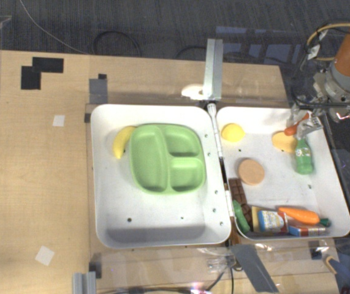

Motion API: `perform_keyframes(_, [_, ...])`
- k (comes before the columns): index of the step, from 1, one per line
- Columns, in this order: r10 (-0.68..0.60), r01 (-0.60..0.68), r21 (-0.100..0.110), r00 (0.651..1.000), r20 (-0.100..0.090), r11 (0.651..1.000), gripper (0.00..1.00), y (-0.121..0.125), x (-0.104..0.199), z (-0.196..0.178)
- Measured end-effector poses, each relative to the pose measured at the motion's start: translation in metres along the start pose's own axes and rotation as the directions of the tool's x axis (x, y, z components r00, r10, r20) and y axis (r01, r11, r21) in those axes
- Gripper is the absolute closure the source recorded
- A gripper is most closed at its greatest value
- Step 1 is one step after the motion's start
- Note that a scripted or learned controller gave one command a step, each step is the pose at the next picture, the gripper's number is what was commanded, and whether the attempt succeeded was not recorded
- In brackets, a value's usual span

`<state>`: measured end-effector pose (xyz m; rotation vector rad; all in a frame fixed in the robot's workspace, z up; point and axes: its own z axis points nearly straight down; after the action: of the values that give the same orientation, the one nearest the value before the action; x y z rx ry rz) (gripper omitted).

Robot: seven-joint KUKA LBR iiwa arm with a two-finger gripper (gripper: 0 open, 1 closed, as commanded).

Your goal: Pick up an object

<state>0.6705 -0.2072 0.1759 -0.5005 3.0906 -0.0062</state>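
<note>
While the two-finger gripper (301,125) hangs at the right white bin's (334,182) far edge, jaw state indiscernible, the translucent green plastic bottle (303,155) lies just below it, long axis running toward the near rim.

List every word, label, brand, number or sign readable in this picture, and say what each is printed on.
None can be read.
The bottle lying along the right bin's near wall has a label, but its print is too small and blurred to make out.
The green bottle by the gripper shows no legible text.
The green tray and banana in the left bin are unmarked.
</note>
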Motion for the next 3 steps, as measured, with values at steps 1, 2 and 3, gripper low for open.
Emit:
perform_keyframes(1, [0.193, -0.193, -0.004, 0.981, 0.000, 0.981, 1.00, 0.094, 0.017, -0.002])
perform_keyframes(2, [0.151, -0.151, 0.001, 0.989, 0.006, 0.989, 1.00, 0.061, -0.023, -0.064])
perform_keyframes(3, [0.370, -0.370, 0.001, 0.929, 0.002, 0.929, 1.00, 0.054, 0.082, -0.113])
